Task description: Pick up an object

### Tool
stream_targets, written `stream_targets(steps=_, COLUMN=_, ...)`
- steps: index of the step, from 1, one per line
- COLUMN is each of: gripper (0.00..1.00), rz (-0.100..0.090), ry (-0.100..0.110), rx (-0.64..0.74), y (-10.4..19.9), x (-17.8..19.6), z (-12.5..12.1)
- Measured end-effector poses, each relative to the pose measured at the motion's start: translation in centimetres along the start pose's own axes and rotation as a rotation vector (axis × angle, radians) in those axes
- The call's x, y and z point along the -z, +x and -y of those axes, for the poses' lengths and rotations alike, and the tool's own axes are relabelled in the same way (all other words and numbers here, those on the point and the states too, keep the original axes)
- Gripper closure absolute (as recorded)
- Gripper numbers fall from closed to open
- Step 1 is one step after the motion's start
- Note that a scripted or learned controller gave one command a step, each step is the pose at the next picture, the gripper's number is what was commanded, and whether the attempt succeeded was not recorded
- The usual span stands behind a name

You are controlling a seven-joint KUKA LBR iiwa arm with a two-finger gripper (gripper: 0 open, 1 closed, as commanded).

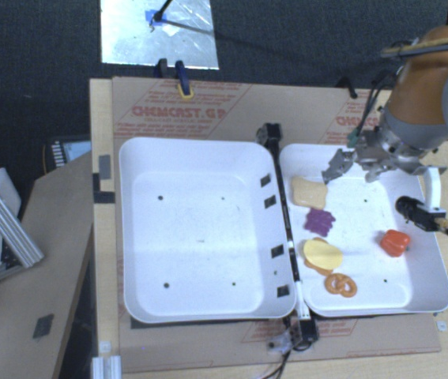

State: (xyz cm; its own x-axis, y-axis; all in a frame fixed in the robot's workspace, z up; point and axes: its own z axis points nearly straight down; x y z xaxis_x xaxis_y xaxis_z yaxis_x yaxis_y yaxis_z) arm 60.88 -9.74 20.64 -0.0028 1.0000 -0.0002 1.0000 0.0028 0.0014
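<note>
The right bin [433, 279] holds several small items: a pale tan block [308, 192], a purple piece [319, 222], a yellow rounded piece [321, 254], an orange pretzel shape [340, 285] and a red-orange piece [395, 242]. My gripper [355, 170] hangs over the far part of this bin, just right of and above the tan block. It is open, its two grey fingers [336, 166] spread apart with nothing between them.
The left bin [133, 212] lies beside the right one, with a black divider [279, 204] between them. A black fitting and white cable [417, 210] hang off the arm above the right bin's right side. A foil sheet [159, 22] lies at the far back.
</note>
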Motion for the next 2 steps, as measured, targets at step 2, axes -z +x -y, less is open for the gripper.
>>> stream_targets(steps=2, gripper=0.0, rz=-0.003, ry=0.001, rx=0.007, y=3.7, x=0.4, z=6.4)
